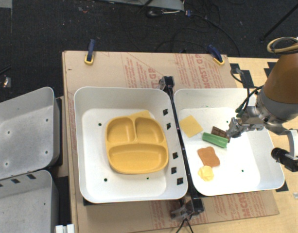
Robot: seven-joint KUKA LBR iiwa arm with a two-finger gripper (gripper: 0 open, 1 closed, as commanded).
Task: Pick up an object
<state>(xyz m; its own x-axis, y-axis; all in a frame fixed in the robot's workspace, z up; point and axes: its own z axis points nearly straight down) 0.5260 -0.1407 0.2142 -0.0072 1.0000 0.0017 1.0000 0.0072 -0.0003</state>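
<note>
In the right bin (265,176) lie a pale yellow square slice (191,125), a green stick (215,140), a small dark brown piece (218,131), a tan-brown slab (208,156) and a small yellow lump (206,173). My gripper (234,130) reaches in from the right and hangs low just right of the green stick and the brown piece. Nothing shows between its fingers.
The left bin (85,144) holds a yellow divided tray (137,145). A black divider with clips (175,130) runs between the bins. White panels (22,130) lie off the bench at left. Blue-yellow clamps (90,52) hold the cardboard's far edge.
</note>
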